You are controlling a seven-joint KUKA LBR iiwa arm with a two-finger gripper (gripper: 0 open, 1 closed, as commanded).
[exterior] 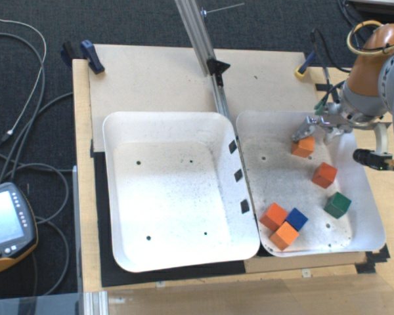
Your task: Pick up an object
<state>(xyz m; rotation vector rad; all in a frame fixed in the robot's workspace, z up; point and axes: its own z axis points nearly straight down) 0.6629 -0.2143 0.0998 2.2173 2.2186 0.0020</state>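
Your gripper (306, 134) sits low in the right bin (374, 231), right at an orange block (303, 147) near the bin's far side. You cannot tell whether it pinches it. The block looks light, rigid and smooth-sided; take it squarely across two opposite flat faces.

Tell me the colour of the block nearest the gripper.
Orange. The block sits in the right bin, just below the gripper, seen in the camera view.
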